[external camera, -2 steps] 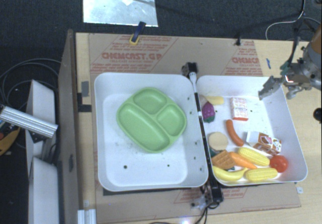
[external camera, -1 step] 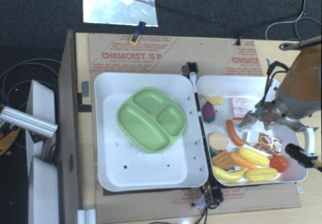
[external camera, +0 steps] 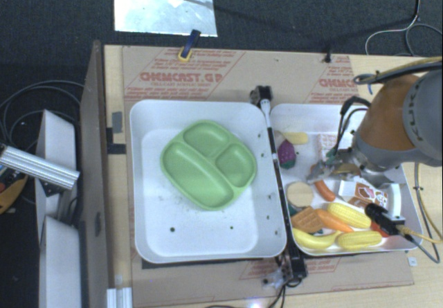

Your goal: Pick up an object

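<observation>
carrot lying diagonally, beside gripper

Cardboard-covered bench under two adjoining white bins, perhaps cables beside.
</observation>
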Controlling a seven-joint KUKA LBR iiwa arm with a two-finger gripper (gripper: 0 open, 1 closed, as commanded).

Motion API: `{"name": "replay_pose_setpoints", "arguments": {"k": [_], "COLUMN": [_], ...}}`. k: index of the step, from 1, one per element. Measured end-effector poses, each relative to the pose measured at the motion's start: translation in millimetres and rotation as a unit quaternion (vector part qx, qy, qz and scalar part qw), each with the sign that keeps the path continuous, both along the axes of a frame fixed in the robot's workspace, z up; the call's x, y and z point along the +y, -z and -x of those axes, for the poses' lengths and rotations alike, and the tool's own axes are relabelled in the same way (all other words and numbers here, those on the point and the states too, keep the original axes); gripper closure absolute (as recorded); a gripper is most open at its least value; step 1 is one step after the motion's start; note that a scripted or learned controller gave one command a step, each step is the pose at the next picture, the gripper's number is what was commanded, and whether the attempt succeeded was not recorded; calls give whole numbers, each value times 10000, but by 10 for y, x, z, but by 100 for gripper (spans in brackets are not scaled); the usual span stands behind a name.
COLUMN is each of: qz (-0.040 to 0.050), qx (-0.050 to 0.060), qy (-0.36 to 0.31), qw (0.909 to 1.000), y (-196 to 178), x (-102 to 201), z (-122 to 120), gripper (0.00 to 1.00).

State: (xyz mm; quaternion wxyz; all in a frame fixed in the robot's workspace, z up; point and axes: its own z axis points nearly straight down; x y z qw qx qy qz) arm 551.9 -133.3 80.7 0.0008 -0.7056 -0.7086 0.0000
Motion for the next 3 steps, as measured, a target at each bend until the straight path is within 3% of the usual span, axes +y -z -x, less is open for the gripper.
{"name": "replay_pose_setpoints", "arguments": {"k": [1,2,3], "qz": [6,3,-3], "qx": [-6,-20,-69], "qy": [17,10,-39], "qw": [10000,10000,10000], "y": [-34,-143,-1095], "x": [147,146,770], "z": [247,228,-100], "gripper": [0,100,100]}}
